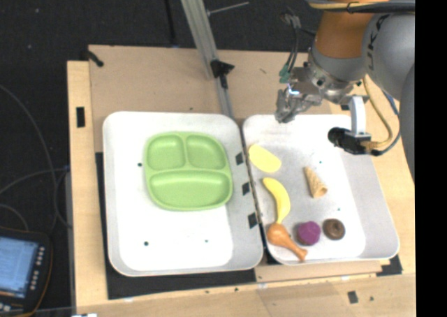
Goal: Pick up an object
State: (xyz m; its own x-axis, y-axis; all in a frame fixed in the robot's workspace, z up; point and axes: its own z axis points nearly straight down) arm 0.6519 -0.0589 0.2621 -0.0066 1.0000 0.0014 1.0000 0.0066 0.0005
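My gripper [286,112] hangs over the far left corner of the right bin [363,190], fingers close together with nothing seen between them. Below it in that bin lie a pale yellow round piece [265,159], a banana [278,199], an orange drumstick-shaped toy [286,239], a purple ball [308,232], a brown doughnut [334,229] and a tan cone [316,182]. The yellow piece is the nearest to the gripper, a short way toward the front of it.
The left bin [126,239] holds a green divided plate [188,171]. A slanted metal pole [202,36] rises behind the bins, ending near their shared far corner. A black fitting [349,139] hangs off the arm over the right bin's far side.
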